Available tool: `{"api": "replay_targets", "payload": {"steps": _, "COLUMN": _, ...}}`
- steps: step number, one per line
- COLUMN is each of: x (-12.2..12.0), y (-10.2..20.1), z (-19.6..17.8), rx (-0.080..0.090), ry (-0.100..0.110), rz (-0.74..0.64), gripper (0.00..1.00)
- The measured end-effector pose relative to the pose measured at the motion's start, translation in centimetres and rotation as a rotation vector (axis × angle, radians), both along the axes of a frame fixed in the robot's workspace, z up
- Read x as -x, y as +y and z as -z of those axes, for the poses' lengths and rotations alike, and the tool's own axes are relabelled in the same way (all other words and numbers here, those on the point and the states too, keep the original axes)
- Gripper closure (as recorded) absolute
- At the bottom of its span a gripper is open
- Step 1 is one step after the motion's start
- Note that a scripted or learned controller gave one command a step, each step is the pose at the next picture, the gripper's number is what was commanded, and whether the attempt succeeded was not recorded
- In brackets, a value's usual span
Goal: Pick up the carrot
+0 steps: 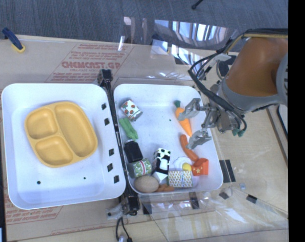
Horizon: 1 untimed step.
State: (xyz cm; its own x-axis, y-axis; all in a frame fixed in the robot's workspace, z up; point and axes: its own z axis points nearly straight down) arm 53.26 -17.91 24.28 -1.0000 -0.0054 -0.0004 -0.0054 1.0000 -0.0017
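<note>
Gripper (194, 122) spread above carrot (183, 120) — right bin (152, 96).

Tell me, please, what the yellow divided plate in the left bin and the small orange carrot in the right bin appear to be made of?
The yellow three-compartment plate looks like moulded plastic with a satin finish: uniform colour, rounded ridges and soft highlights. The small orange carrot with a green top seems to be a toy, probably plastic or rubber, judging by its flat even colour; it is too small to tell which.
</note>
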Motion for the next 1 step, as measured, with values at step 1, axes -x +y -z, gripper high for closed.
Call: {"api": "replay_targets", "payload": {"steps": 1, "x": -4.14, "y": -2.88, "z": 5.88, "rx": -0.002, "ry": 0.003, "rz": -0.024, "gripper": 0.00}}
